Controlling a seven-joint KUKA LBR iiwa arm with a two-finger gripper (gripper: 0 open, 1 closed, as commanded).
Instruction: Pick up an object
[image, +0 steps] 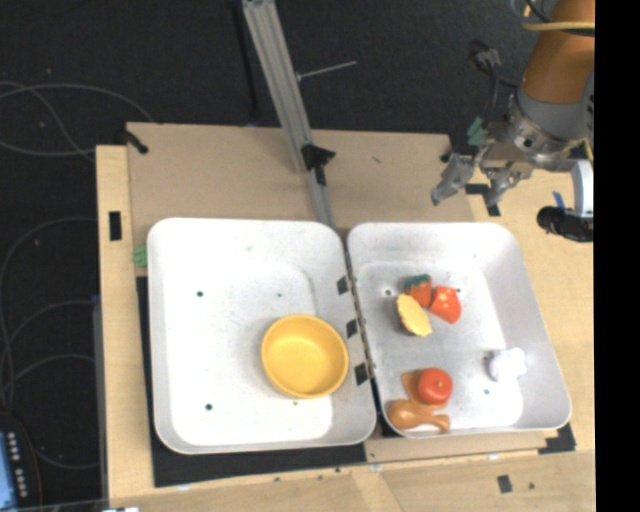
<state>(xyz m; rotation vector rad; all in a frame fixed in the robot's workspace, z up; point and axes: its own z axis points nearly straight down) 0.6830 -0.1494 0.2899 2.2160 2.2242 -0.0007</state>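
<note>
The jaws stand apart with nothing between them, the gripper (470, 190) hovering over bare bench beyond the far edge of the right bin (530, 330). In that bin lie a yellow wedge (413, 316), two red pieces (441, 302), a tomato (433, 384), a brown pear-shaped piece (415, 415) and a white lump (506, 364). A yellow bowl (304, 356) sits in the left bin (200, 300).

The arm (556, 60) is cut off by the top edge, so only its orange band and wrist show. The gripper (468, 180) is too small and cluttered to read. A green-topped item (419, 289) lies partly hidden behind the red piece (446, 304).
</note>
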